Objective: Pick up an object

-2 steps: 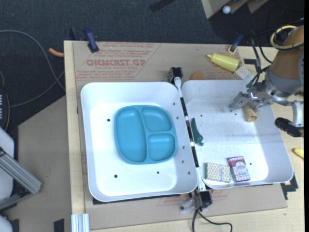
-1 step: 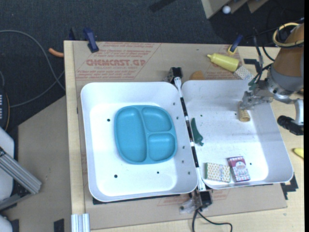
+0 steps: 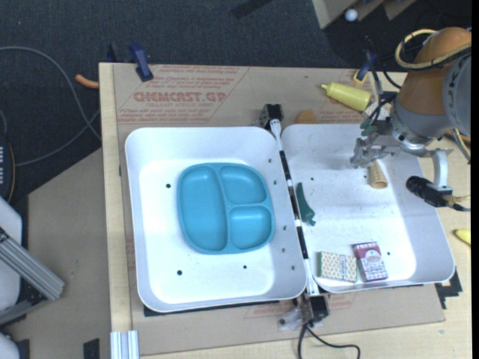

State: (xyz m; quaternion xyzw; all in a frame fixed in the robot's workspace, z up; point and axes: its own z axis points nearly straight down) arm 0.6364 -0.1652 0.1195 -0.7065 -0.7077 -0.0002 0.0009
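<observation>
My gripper (image 3: 368,154) hangs over the far part of the right bin (image 3: 419,230), with the grey wrist and orange band above it to the right. A small tan cork-like piece (image 3: 377,175) lies right under the gripper's tip; I cannot tell whether they touch. A dark green tool-like piece (image 3: 303,204) lies along the bin's left wall. Two small boxes sit at the near edge: a pale patterned one (image 3: 337,267) and a red-and-white one (image 3: 370,262).
The left bin (image 3: 150,200) holds a blue divided plate (image 3: 224,206). A yellow object (image 3: 346,93) and a small orange one (image 3: 304,116) lie on the cardboard behind the right bin. A black-and-white cable end (image 3: 428,189) hangs by the wrist.
</observation>
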